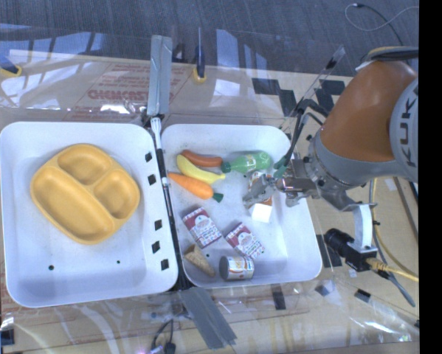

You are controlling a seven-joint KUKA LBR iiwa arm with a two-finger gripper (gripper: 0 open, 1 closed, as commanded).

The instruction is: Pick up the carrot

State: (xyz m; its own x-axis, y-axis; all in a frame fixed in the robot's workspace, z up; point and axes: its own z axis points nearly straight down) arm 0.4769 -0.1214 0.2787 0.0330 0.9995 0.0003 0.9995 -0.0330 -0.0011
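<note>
Two white bins sit side by side; the left bin [14, 271] holds a yellow divided plate [85, 192]. In the right bin [298, 260] the carrot [192, 186] lies near the left wall, tilted, green end toward the middle, just below a banana [199, 170] and a hot dog [201, 158]. A green bottle [248, 161] lies beside them. Two red-and-white packets [203, 227] [243, 240] carry print too small to read; a can [236, 267] and a wedge of bread [198, 259] lie near the front wall. The gripper [259, 191] hovers above a white block [261, 212], well apart from the carrot; whether it is parted or closed cannot be told. Reversed red lettering on the plastic sheet [117, 93] behind the bins is illegible. The arm's casing [409, 135] shows the letters "KU"
</note>
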